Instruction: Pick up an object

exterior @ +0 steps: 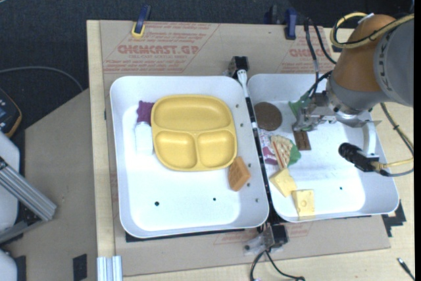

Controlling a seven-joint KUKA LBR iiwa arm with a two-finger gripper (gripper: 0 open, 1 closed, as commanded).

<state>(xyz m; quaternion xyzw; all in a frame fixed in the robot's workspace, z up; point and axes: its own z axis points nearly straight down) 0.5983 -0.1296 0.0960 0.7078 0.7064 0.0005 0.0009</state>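
**Status: pick not confirmed.**

1. Gripper position. The gripper (306, 125) stands low over the far left part of the right bin (358, 197). It is carried by the arm (368, 66), which reaches in from the right.

2. Probable target. A small brown block (302, 140) sits directly on the near side of the gripper, touching it or very nearly so. Judged by this closeness, the block is the object being attempted.

3. Grip state. Whether the gripper is released, clenched or closed on the block cannot be told, because the parts overlap and are too small to separate. It is also unclear whether the block rests on the bin floor or hangs just above it.

4. Other objects in the right bin:
   - A green item (304, 104) lies just beyond the gripper, on its far side.
   - A brown disc (268, 116) lies to the left of the gripper.
   - A colourful packet (279, 149) lies near the dividing wall.
   - A yellow wedge (284, 182) and a yellow holed block (303, 201) lie nearer, well apart from the gripper.

5. Left bin (191, 204). The yellow divided tray (194, 131) and an orange-brown piece (239, 174) lie well away from the gripper.

6. Done, as a judgement: the approach and descent to the block.

7. Remaining: a secure closure on the block, then a lift that carries it clear of the bin floor. Neither can be verified here.
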